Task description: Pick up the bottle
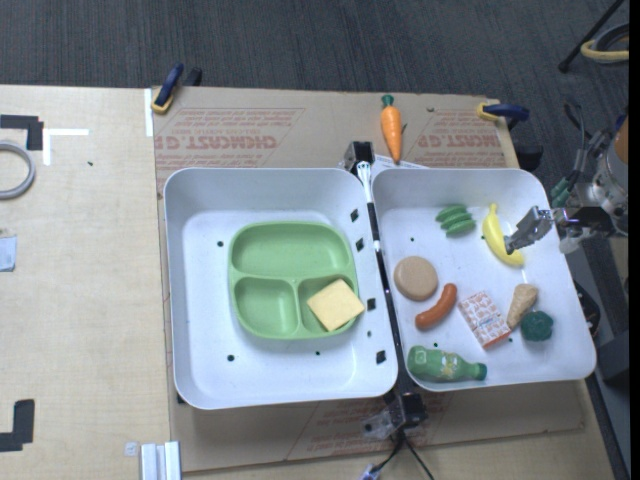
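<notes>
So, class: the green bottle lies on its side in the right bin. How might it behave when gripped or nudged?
The green bottle looks rounded and lies flat, so a nudge would probably roll it. It appears to be smooth, stiff plastic, so fingers may slip. It rests near the right bin's front wall, which might stop it.

Left bin: a shallow white plastic bin (190,298) is set on the left, touching the right bin along the middle.
Tray: a green three-compartment plastic tray (290,253) is placed in the left bin.
Cheese: a yellow cheese wedge (335,305) is laid in the tray's lower right compartment.
Right bin: a second shallow white bin (420,193) is set on the right.
Bottle: a green plastic bottle (445,365) is laid on its side at the right bin's near edge.
Sausage: a red toy sausage (436,307) is placed behind the bottle, beside a round tan bun (416,277).
Banana: a yellow toy banana (497,236) is seen at the far right, touching the grey two-finger gripper (527,230).
Carrot: an orange toy carrot (391,128) is laid outside, behind the bins.
</notes>
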You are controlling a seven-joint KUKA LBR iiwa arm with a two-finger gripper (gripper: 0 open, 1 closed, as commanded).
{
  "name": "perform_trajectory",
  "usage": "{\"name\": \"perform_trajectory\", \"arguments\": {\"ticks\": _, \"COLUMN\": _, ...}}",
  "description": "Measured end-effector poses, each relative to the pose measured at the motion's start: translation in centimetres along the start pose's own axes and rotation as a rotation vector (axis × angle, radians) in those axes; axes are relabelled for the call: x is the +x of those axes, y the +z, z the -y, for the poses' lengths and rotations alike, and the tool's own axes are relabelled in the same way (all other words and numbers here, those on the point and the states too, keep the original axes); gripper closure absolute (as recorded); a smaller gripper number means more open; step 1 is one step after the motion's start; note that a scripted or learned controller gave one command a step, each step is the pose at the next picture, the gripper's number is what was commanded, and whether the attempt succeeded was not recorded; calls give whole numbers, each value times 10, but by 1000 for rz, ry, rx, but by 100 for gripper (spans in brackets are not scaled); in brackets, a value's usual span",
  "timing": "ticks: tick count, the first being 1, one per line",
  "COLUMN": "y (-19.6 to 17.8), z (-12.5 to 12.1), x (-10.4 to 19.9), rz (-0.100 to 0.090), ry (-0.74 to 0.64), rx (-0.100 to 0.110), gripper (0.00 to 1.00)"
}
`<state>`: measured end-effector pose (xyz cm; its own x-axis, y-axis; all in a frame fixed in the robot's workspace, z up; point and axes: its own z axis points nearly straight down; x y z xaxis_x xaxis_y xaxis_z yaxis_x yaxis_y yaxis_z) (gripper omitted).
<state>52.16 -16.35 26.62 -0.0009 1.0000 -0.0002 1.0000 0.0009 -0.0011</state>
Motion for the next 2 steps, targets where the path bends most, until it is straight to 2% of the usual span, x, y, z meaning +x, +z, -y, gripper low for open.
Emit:
{"name": "perform_trajectory", "arguments": {"ticks": 1, "y": -9, "z": 0, "x": 0, "rz": 1, "ry": -1, "rx": 0, "gripper": 100}}
{"name": "perform_trajectory", "arguments": {"ticks": 2, "y": -40, "z": 44, "x": -19, "rz": 1, "ry": 75, "rx": -1, "gripper": 100}}
